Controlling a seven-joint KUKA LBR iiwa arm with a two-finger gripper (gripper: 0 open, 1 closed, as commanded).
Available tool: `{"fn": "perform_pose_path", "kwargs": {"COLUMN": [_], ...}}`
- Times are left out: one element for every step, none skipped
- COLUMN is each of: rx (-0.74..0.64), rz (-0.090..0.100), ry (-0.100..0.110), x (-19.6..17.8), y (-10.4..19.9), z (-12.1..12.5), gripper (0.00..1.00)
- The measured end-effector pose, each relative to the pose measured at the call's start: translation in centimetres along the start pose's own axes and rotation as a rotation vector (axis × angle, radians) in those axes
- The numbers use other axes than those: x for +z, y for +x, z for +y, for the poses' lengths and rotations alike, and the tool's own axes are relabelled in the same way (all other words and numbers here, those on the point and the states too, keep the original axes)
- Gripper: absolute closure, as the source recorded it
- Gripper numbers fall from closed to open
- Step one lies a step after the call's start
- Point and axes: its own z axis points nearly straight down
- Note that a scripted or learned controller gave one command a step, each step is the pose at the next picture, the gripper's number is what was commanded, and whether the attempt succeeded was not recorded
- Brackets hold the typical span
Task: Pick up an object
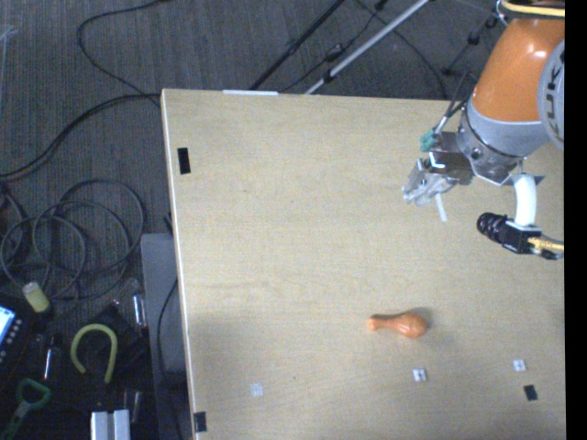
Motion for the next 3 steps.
{"fn": "perform_pose_path", "kwargs": {"rx": [-0.181, 0.116, -0.118], "rz": [0.002, 0.004, -0.001], "ry": [0.001, 0.004, 0.001], "x": [6.0, 8.5, 4.2], "y": [-5.6, 3.4, -4.2], "z": [-6.3, -5.3, -5.5], "gripper": [1.0, 1.0, 1.0]}}
